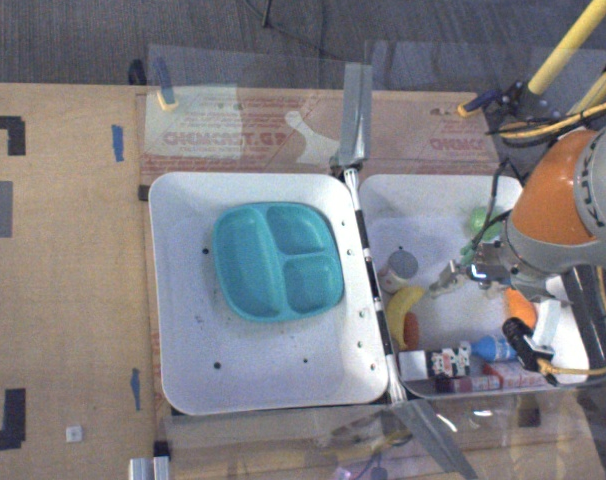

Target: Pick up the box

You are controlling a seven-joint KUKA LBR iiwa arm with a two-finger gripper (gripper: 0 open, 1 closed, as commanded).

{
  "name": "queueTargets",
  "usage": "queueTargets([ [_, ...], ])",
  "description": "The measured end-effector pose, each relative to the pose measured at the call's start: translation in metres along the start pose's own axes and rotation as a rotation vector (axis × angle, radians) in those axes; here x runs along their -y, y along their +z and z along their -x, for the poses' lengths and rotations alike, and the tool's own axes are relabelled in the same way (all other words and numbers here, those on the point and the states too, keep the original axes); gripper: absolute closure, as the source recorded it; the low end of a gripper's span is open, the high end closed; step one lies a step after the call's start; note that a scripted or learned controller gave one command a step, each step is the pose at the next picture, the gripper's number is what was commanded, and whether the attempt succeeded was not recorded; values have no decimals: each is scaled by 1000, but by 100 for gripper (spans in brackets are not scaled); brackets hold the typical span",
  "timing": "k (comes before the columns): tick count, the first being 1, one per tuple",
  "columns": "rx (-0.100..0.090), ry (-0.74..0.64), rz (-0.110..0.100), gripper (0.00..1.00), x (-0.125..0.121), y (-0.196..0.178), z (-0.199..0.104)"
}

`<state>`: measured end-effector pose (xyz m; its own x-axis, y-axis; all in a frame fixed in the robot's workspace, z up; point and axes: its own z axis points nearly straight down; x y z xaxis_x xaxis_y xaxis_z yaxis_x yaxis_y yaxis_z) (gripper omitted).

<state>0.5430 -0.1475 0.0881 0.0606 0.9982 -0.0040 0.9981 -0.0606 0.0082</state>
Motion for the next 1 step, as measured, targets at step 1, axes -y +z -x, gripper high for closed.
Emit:
queueTargets([
  [1,-1,27,-2,0,-51,1,-14],
])
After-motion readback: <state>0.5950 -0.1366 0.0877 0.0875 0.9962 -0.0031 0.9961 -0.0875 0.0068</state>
